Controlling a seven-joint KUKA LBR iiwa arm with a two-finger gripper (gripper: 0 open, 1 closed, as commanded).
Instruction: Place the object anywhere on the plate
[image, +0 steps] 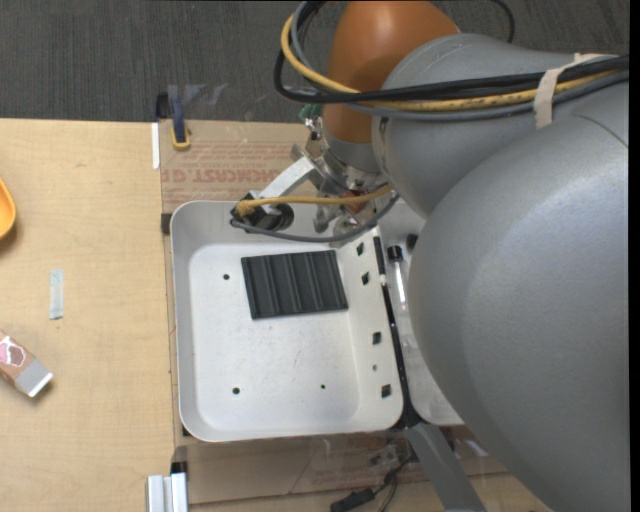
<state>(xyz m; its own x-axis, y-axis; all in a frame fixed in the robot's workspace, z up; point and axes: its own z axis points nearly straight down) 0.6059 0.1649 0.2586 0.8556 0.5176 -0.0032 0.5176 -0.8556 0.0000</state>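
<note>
A black ribbed rectangular object (295, 283) lies flat in the far half of the left white bin (200, 400). My gripper (336, 200) hangs over the bin's far rim, just beyond the object's far right corner and apart from it. The wrist and cables cover the gripper's tip. The big grey arm with its orange band (375, 50) hides most of the right side of the view.
On the wooden bench to the left lie a small grey strip (56, 294) and a pink and white item (22, 366). An orange rim (4, 210) pokes in at the left edge. A sliver of the right bin (396, 290) shows beside the arm.
</note>
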